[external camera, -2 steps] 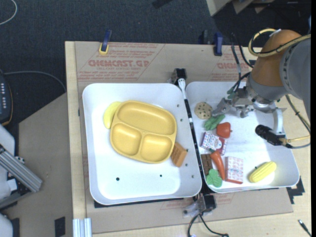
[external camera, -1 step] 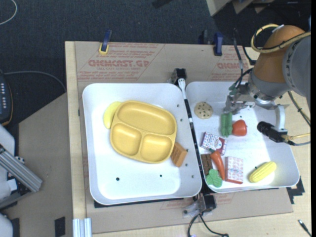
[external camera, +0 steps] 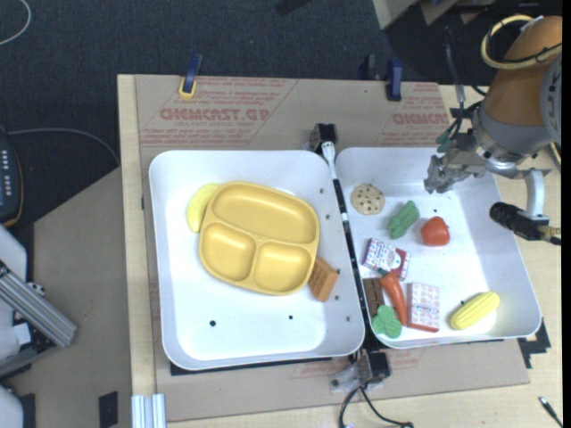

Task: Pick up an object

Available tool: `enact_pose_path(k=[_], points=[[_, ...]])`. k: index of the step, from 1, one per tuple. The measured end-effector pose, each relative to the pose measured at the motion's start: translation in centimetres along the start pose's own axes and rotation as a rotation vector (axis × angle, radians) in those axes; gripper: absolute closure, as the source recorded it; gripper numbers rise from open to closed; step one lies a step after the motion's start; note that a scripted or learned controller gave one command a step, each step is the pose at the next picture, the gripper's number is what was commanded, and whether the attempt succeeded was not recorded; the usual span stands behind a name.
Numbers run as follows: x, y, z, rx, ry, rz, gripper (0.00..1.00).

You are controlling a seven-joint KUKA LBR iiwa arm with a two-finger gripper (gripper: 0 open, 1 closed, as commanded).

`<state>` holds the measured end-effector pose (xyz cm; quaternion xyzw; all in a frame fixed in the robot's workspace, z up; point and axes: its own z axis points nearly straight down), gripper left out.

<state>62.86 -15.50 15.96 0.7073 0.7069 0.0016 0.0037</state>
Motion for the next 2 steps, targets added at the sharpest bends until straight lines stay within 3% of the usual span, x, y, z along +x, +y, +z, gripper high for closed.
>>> enact_pose_path(k=[1, 2], points=[[0.00, -0.25, -6.39, -0.001, 0.000, -0.001, 1.00], [0.00, -0.18, -6.58, 0.004, 0.002, -0.001, 1.00]])
